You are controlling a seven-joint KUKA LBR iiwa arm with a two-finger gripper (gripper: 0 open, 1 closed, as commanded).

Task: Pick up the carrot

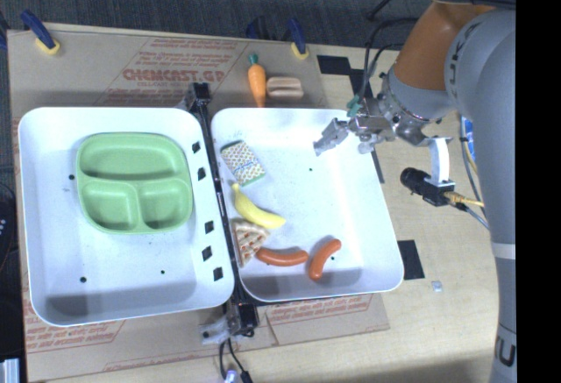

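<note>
An orange carrot (256,83) with a green top lies on the cardboard just behind the right bin (368,223), outside it. My gripper (331,138) hangs over the right bin's back right part, well to the right of the carrot and a little nearer the camera. Its grey fingers (326,142) point left and nothing shows between them.
A hot-dog bun (284,89) lies next to the carrot. The right bin holds a patterned packet (243,162), a banana (255,209), a waffle (248,243) and two sausages (280,257) (323,257). The left bin (44,223) holds a green divided plate (136,181).
</note>
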